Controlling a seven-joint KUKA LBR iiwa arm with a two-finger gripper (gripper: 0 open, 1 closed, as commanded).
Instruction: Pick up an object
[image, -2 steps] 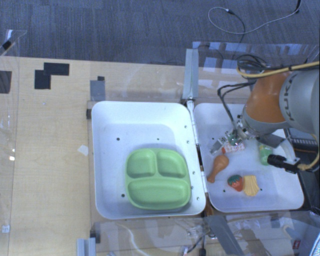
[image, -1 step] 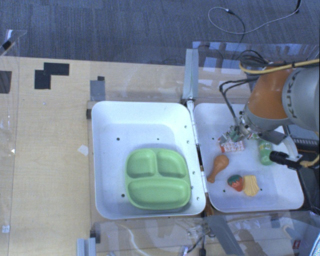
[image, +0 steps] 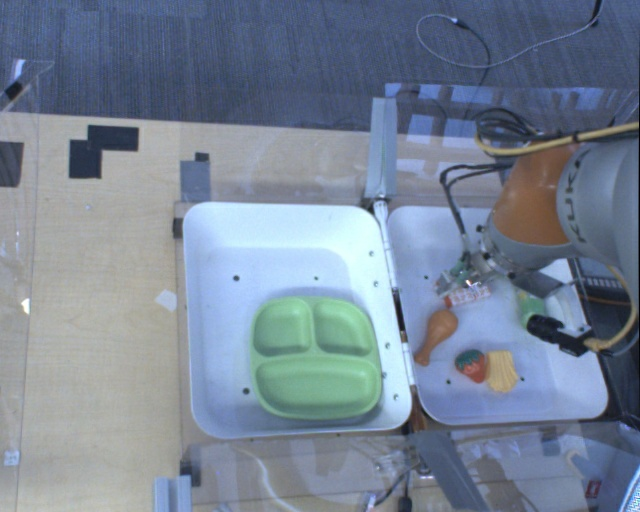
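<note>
My gripper hangs low over the right bin, near its middle. Just below and left of it lies a brown toy drumstick, close to the gripper tip but apart from it. A red toy fruit with a green top and a yellow toy piece lie side by side toward the bin's front. A green object sits to the right, partly hidden under the arm. Nothing shows as held.
The left bin holds a green divided plate in its front half. A raised divider separates the two bins. The arm's grey body and orange band cover the right bin's back right corner.
</note>
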